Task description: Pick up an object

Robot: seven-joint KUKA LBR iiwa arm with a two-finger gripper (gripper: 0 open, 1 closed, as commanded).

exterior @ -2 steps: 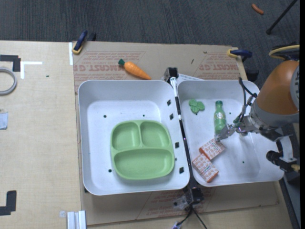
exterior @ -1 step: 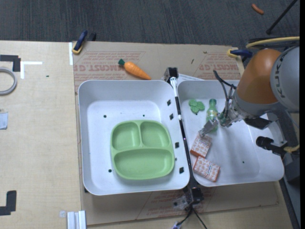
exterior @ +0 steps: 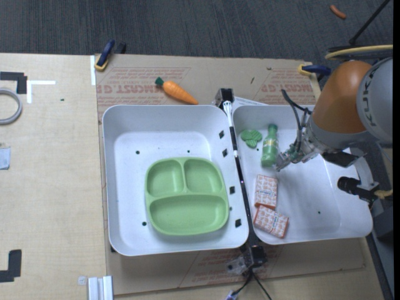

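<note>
In the right bin: the arm's gripper [exterior: 284, 161] sits low over the white floor, just right of a green bottle [exterior: 270, 145].
Arm: grey with an orange band [exterior: 340, 99], reaching in from the right edge of the scene, its wrist above the right bin's far half.
Claw state: cannot tell; the fingertips are small and blurred against the bottle, so whether they are wide, narrow or closed on anything is unclear.
Green bottle: upright or nearly so, in the far left part of the right bin [exterior: 350, 227], beside the gripper; contact between them cannot be judged.
Green leaf-shaped piece [exterior: 251, 137]: lying flat just left of the bottle, near the wall between the bins.
Two patterned packets: one [exterior: 266, 190] lies near the middle left of the right bin, the other [exterior: 271, 221] nearer the front edge, tilted, close to the first.
Left bin [exterior: 125, 167]: holds a light green divided plate [exterior: 186, 195] with three compartments, resting flat near the bin's centre.
Bench beyond the bins: a toy carrot [exterior: 177, 90] lies on the cardboard sheet, far side, well apart from the gripper.
Far left of bench: a blue clamp [exterior: 105, 54] at the cardboard's far corner.
</note>
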